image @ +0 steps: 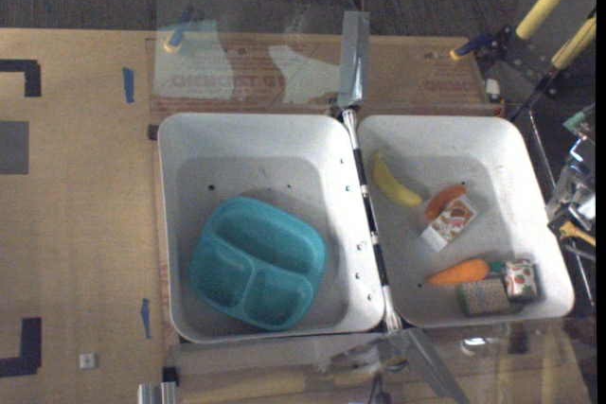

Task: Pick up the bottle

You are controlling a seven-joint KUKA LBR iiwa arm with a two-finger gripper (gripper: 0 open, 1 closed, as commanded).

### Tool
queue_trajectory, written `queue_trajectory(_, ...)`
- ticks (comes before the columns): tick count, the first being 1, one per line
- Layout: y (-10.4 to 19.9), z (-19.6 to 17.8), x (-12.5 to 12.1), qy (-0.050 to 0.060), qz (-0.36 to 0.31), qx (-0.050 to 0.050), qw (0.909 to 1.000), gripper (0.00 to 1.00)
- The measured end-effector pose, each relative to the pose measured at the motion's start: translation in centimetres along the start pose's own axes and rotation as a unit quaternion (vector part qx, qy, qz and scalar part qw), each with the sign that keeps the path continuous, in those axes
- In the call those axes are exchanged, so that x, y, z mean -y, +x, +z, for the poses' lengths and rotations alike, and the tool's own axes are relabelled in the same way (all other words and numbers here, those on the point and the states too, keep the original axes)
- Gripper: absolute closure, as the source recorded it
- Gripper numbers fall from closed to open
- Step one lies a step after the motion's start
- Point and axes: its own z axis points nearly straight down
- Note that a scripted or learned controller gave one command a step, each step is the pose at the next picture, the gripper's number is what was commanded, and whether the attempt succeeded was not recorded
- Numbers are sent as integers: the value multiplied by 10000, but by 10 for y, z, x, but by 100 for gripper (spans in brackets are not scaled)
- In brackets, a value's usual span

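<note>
The right bin [530, 156] holds several small items. Near its middle lies a small white container with a red label [451, 222], on its side, with an orange-red piece [445, 201] touching its upper end; together they look like the bottle, though I cannot tell for sure. A yellow banana [393, 184] lies to its upper left. An orange carrot [458, 273] lies below it.
A grey-green pad [485, 297] and a small red-and-white box [520, 279] sit in the right bin's near right corner. The left bin [180, 156] holds a teal divided plate [258, 262]. Metal hardware and cables [576, 203] stand past the right bin's right rim.
</note>
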Motion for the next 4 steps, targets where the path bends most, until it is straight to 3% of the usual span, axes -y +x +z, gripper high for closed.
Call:
queue_trajectory(1, 45, -104, -17, -13, 1651, -4, 9863, 100)
queue_trajectory(2, 95, -77, -29, -15, 1521, -3, 9884, 100)
queue_trajectory(3, 124, -149, -25, -14, 2573, -16, 9663, 100)
queue_trajectory(4, 201, -149, -23, -15, 2594, -21, 9658, 100)
